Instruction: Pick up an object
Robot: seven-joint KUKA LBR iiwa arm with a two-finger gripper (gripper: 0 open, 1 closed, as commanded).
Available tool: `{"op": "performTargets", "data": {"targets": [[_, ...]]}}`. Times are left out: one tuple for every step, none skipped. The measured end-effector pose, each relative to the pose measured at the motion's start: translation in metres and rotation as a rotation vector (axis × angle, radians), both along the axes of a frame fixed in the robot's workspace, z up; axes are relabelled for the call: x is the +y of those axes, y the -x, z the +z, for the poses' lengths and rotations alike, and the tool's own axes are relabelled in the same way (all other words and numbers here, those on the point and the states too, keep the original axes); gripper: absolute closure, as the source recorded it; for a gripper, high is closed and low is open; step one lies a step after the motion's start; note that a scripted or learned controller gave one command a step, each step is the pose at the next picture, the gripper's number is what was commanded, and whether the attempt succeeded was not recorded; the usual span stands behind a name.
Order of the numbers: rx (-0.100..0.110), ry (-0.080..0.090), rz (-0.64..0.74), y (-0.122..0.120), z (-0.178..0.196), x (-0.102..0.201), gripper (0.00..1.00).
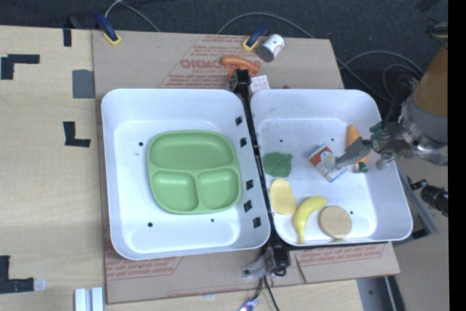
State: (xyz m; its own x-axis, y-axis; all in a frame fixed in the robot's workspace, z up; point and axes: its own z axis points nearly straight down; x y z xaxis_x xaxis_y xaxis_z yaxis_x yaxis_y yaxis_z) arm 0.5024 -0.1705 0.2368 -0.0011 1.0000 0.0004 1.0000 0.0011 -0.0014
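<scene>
In the right bin (320, 107) lie a small red and white box (320, 155), an orange carrot-like piece (353, 134), a green leafy piece (277, 163), a pale yellow piece (281, 196), a banana (308, 213) and a round tan disc (336, 221). My gripper (344, 161) reaches in from the right and sits low over the bin's middle right. Its tip lies right against the small box, just below the orange piece. The box's right side is partly covered by the gripper.
The left bin (124, 120) holds a green divided plate (194, 171). A black clip strip (251, 156) runs between the bins. Behind them on the cardboard lie an orange item (239, 63) and a white cylinder (271, 47). The arm's wrist (422, 127) hangs over the right bin's right rim.
</scene>
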Motion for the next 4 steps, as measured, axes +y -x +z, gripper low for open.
{"op": "performTargets", "data": {"targets": [[0.001, 0.000, 0.000, -0.061, -0.073, -0.002, 0.00], [-0.005, 0.002, 0.001, -0.087, -0.150, 0.000, 0.00], [-0.008, 0.004, 0.001, -0.088, -0.140, 0.000, 1.00], [-0.002, -0.001, 0.002, -0.096, -0.052, 0.081, 1.00]]}}
